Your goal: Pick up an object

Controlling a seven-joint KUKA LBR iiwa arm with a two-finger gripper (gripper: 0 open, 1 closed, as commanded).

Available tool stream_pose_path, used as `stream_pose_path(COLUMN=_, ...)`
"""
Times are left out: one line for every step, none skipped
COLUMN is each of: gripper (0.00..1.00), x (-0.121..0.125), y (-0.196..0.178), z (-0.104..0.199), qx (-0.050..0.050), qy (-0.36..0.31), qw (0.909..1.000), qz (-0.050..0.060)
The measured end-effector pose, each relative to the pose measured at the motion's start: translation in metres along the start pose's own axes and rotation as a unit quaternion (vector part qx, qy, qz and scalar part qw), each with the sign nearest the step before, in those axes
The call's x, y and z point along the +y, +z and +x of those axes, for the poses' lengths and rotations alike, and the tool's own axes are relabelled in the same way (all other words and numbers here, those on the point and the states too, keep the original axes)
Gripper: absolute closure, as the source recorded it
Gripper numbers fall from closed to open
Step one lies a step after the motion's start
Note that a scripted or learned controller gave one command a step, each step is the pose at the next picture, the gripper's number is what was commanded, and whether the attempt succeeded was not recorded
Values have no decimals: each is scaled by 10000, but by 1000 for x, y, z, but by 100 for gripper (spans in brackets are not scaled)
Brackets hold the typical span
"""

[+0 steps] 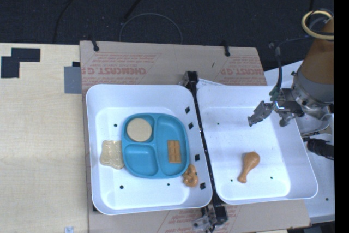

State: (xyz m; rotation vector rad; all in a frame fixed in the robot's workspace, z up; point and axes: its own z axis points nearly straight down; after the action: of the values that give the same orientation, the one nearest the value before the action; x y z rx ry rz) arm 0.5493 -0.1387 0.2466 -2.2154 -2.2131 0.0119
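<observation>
A tan drumstick (248, 165) lies alone on the floor of the right-hand bin (297, 185), lower right of the frame: bulbous at its upper end, tapering to a thin shank, smooth like moulded plastic. Both white bins sit on printed cardboard (163, 65) over a pale wood bench (38, 144), dark carpet behind. In the left bin (101, 101) a glossy blue tray (155, 169) has three compartments. My claw (270, 113) hangs above the right bin's upper edge, fingers spread wide, gripping nothing.
</observation>
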Motion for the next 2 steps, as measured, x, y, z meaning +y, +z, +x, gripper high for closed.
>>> stream_pose_path(gripper=0, x=2, y=-6, z=0, qx=-9, qy=-7, qw=10000, qz=-56)
stream_pose_path(gripper=0, x=6, y=39, z=3, qx=-1, qy=-7, qw=10000, qz=-24)
